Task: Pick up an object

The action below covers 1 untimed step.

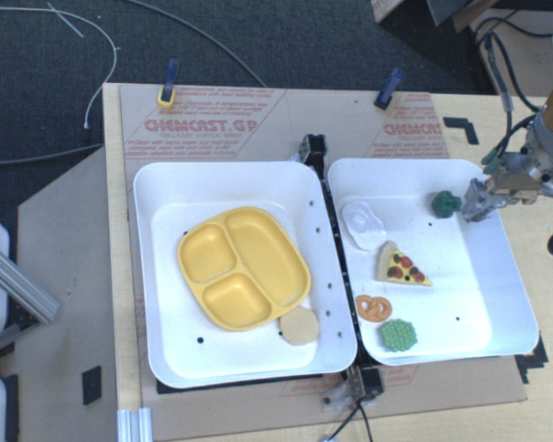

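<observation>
While the gripper (482, 201) hangs beside a dark green object (444, 203) | jaw state unreadable | bench (212, 118) on dark carpet (258, 26).

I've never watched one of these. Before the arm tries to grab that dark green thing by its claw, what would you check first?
1. Gripper close to the dark green piece: ok, right beside it.
2. Piece between the fingers: cannot tell.
3. Piece clear of the pizza slice: ok.
4. Piece inside the right bin: ok, near the far right corner.
5. Bin wall crowding the approach: cannot tell.
</observation>
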Each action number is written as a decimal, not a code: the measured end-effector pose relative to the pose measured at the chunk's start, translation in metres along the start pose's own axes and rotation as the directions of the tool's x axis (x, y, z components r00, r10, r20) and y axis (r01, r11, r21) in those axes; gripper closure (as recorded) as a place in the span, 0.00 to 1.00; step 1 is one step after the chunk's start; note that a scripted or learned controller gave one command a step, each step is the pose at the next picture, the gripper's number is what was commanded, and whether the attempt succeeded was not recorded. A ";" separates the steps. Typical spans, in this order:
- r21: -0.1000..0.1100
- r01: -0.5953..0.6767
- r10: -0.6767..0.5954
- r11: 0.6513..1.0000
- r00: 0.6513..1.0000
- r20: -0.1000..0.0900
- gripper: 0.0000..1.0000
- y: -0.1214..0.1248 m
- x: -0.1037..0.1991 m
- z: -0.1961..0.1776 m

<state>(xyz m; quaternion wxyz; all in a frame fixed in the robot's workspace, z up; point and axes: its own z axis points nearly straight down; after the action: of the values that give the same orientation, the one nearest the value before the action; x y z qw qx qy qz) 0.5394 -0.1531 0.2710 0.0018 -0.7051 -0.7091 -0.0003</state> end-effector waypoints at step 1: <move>-0.001 0.000 0.000 1.000 1.000 0.000 1.00 0.004 0.051 -0.004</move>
<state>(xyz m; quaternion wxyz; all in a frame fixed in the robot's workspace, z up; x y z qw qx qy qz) 0.5432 -0.1022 0.2749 0.0012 -0.7052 -0.7091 -0.0005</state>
